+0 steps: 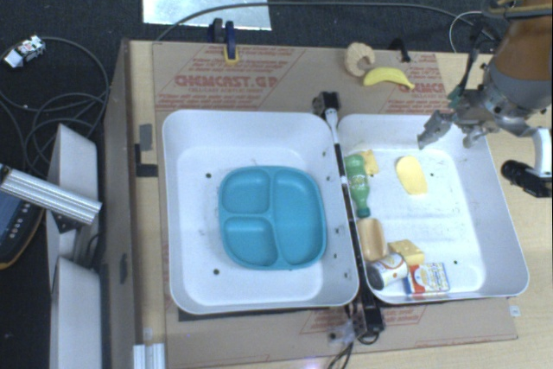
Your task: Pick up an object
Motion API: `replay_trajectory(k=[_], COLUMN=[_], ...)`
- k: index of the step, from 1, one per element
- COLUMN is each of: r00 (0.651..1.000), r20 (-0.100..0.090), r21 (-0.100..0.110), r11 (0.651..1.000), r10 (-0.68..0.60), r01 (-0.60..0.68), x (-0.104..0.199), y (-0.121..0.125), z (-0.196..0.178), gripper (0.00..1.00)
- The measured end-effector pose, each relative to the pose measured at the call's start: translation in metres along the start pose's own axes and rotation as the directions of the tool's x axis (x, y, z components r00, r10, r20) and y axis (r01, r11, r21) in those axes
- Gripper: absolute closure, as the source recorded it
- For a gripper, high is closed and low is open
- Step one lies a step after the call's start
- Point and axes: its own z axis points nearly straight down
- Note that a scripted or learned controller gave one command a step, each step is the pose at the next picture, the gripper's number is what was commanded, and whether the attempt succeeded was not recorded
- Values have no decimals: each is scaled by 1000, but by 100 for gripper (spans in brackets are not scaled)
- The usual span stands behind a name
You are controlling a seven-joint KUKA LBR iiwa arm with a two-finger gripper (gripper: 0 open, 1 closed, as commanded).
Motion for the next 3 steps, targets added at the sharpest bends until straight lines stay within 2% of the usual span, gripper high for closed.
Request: replay_trajectory(k=[1, 2, 3], r00=[1000, 1000, 1000], r20=[0, 0, 2], r21=[2, 1, 0], r11=[1000, 1000, 1000], r10=[2, 2, 3], r01=[-2, -2, -3], x=[-4, -10, -35], y=[-5, -9, -60], z=[94, 120, 95], gripper=[0, 0, 0])
